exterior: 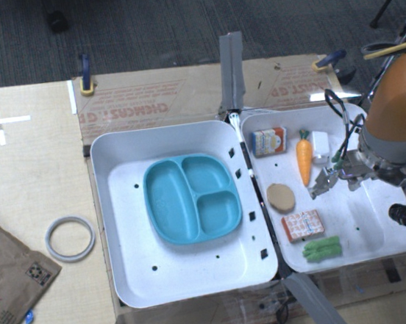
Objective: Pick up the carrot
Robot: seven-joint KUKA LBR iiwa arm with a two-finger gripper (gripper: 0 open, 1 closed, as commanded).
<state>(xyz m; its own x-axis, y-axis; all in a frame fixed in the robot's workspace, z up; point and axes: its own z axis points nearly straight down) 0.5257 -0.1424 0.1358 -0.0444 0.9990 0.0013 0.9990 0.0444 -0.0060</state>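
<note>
The slim orange carrot with a green top (pixel 304 160) lies free in the right shallow white bin (pixel 369 243), toward its 12 o'clock edge, running roughly from 12 to 6. At its 3 o'clock, just beside its lower end, the arm's two-finger claw (pixel 323 183) hovers with its fingers apart and nothing between them. At the carrot's 9 o'clock sits a small printed carton (pixel 268 141), at its 7 o'clock a round tan cookie (pixel 281 197), and the left white bin (pixel 129 278) holds a teal three-compartment plate (pixel 191 197).
</note>
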